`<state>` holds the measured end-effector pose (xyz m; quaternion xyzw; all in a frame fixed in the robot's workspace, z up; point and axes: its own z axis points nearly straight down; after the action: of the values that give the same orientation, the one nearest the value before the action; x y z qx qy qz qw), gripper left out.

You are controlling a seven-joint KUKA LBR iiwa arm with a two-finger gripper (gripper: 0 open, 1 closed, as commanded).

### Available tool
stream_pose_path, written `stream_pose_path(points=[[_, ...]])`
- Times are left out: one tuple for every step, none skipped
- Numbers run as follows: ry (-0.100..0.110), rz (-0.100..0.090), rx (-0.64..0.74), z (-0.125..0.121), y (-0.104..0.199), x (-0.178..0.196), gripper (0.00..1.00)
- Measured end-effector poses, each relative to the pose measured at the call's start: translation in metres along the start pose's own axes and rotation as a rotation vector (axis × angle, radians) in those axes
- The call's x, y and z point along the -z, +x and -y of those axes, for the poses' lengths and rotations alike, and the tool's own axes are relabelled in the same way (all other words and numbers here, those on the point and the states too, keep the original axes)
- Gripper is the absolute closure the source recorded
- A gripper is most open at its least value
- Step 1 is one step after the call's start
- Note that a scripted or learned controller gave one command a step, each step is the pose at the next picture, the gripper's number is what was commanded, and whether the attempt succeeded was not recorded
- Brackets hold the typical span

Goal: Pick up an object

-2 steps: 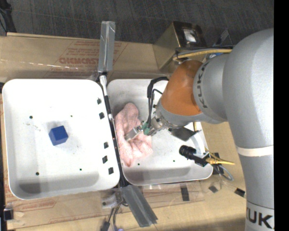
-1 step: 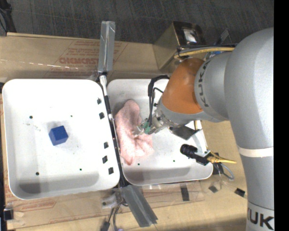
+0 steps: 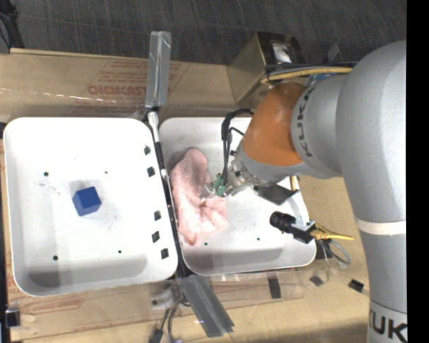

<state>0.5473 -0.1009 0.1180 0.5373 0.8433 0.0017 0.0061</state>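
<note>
Pink cloth lies crumpled along the left wall of the right bin. It looks soft, light and limp, best pinched at a raised fold. The gripper sits mid-bin at its edge; whether it grasps anything, I cannot tell.

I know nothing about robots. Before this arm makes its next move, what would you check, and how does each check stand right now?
1. Something to pick is within reach: ok. A pink cloth lies in the right bin.
2. Pincer is placed at the target: ok. It sits at the cloth's right edge.
3. Cloth is actually gripped: cannot tell. The contact spot is too small to make out.
4. Nothing lies on the cloth: ok. Its top is bare.
5. Other things are out of the way: ok. The blue cube sits in the left bin, well apart from the arm.
</note>
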Motion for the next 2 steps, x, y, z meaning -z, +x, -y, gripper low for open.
stream_pose_path(points=[[0.0,0.001,0.0,0.0,0.0,0.0,0.0],[-0.006,0.003,-0.005,0.019,0.008,-0.018,0.0]])
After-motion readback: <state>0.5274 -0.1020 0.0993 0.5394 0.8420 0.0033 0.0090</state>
